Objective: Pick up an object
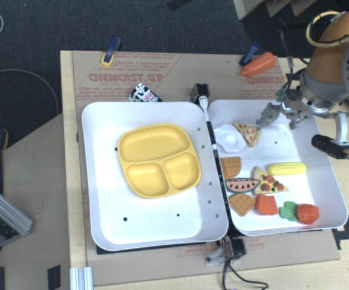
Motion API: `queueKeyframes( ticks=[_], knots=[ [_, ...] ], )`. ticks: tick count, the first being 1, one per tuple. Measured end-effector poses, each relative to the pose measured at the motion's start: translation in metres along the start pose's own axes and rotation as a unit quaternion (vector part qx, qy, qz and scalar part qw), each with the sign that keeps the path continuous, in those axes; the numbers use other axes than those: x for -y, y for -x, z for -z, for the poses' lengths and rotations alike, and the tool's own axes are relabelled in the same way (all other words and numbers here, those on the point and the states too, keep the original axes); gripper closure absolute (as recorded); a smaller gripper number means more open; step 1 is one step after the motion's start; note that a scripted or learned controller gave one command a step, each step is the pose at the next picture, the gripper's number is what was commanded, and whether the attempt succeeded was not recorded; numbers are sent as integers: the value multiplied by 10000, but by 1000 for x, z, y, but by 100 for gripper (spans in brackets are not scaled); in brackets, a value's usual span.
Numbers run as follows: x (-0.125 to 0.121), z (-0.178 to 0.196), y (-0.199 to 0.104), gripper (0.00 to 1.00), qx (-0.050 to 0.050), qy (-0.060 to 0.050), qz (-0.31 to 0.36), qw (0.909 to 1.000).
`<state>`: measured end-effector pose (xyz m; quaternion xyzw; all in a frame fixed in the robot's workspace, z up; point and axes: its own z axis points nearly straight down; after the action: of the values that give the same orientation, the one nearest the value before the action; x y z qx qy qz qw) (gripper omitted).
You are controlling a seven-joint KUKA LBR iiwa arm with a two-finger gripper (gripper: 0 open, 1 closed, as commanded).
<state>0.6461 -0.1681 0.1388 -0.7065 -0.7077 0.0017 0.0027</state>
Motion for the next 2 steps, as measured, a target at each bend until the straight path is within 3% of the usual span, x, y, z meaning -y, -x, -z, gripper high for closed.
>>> queueKeyframes(
  ticks=[1, 2],
  knots=[
    [-2, -49, -1, 0, -7, 37, -4, 10000],
    [-5, -32, -2, 100, 0, 95, 9, 10000]
  ],
)
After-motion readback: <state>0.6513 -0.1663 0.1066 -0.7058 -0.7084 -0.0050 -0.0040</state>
